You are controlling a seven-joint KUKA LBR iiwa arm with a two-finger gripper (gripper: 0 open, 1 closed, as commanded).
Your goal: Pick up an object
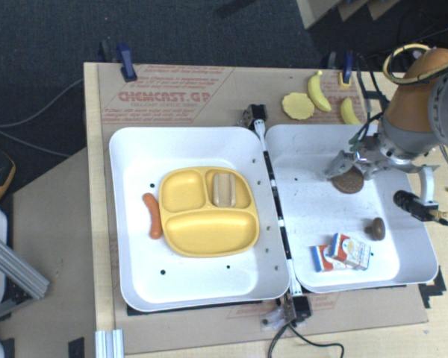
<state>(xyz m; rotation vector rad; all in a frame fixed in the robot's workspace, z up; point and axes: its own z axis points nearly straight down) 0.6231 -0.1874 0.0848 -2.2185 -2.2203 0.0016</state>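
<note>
Directly beneath the hand point(351, 166) in the right white bin point(306, 200) lies a flat round brown disc point(349, 183), though I cannot tell the hand's state.

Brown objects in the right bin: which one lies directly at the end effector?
The flat brown disc, right at the end effector. The smaller rounded brown lump lies apart, nearer the carton.

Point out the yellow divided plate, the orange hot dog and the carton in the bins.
yellow divided plate point(209, 233): camera view, large lower compartment.
orange hot dog point(153, 215): camera view, its middle.
carton point(343, 253): camera view, top face.
</note>
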